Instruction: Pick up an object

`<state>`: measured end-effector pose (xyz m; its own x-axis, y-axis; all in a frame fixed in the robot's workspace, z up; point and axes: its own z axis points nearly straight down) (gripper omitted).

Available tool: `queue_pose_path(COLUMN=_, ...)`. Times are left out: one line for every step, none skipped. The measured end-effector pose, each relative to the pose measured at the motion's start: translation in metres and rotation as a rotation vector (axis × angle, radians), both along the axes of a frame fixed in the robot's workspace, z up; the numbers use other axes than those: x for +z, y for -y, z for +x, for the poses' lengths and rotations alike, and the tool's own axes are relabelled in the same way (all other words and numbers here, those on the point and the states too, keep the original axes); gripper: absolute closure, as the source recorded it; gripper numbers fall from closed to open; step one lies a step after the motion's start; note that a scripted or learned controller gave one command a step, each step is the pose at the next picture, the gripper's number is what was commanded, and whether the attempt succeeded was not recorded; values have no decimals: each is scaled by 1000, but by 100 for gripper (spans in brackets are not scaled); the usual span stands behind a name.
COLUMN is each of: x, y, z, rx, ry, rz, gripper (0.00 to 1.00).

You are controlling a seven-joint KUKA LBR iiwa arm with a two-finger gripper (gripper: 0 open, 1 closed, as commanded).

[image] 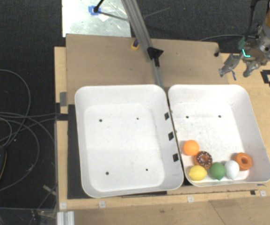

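- Nothing is picked up yet: the gripper [238, 68] hangs with fingers apart and nothing between them, beyond the far edge of the right bin [247, 107].
- Six small toy foods cluster in that bin's near corner; the chocolate doughnut [203, 159] lies flat, with no clear long axis.

We count two white bins: the left bin [120, 139] and the right bin [209, 107]. Well below the gripper [240, 69] lie six small objects: one orange ball [191, 147], one chocolate doughnut [204, 159], one yellow piece [197, 173], one green piece [217, 171], one white piece [231, 169] and one orange ring [243, 161].
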<state>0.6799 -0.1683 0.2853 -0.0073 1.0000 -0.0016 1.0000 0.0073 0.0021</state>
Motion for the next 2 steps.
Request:
queue_pose_path(x=-57, y=3, z=-9, rx=-6, ry=-5, rz=1, gripper=0)
queue_pose_path(x=-113, y=13, z=-9, rx=-7, ry=-4, rz=1, gripper=0)
